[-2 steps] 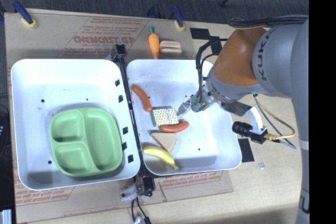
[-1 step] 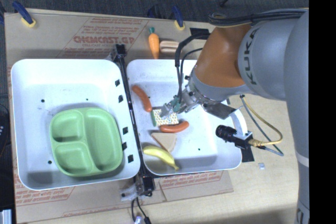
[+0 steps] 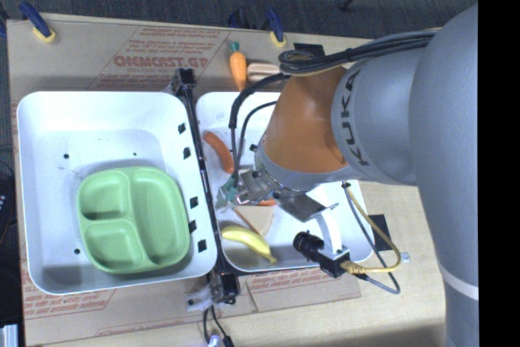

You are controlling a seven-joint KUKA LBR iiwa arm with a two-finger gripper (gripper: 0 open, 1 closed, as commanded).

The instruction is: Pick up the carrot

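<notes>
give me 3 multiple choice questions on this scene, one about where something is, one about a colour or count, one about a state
1. Where does the carrot lie?
A. on the bench beyond the right bin's far rim
B. in the green tray
C. in the left bin beside the tray

2. How many compartments does the green tray have?
A. two
B. three
C. five

3. How does the green tray sit in the left bin?
A. flipped upside down
B. propped on edge against the wall
C. flat, open side up

Answers:
1. A: the carrot rests on the cardboard beyond the right bin, not inside either bin.
2. B: one long section and two smaller ones show.
3. C: its dividers and hollow sections face the camera.
</notes>
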